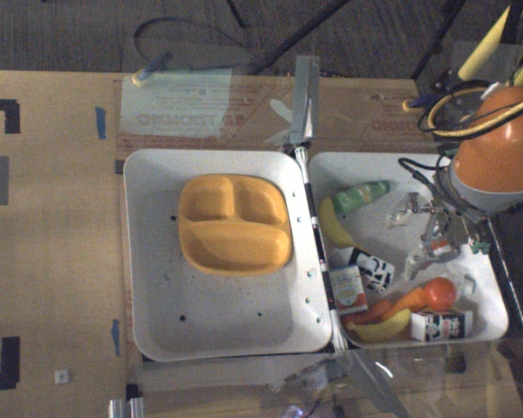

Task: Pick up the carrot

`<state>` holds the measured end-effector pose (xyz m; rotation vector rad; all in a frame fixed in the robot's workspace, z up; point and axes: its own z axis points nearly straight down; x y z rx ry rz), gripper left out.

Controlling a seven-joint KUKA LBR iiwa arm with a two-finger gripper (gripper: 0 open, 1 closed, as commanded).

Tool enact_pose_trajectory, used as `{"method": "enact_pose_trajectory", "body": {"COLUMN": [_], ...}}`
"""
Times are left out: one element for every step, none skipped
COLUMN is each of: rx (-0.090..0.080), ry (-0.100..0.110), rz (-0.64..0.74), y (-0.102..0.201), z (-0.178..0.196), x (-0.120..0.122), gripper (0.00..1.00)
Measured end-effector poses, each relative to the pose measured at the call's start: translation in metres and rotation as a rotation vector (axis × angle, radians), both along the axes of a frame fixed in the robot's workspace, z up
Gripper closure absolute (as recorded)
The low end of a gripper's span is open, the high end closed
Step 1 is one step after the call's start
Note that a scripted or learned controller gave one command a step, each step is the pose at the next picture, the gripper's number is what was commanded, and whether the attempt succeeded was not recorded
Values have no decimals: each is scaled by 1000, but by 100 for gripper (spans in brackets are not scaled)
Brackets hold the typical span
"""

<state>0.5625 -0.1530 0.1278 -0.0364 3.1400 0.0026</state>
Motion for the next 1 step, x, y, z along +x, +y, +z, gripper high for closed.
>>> {"method": "enact_pose_trajectory", "body": {"rx": [-1], "ry": [-1], "rz": [218], "y": [-38], "z": [7], "x": [-40], "gripper": [0]}}
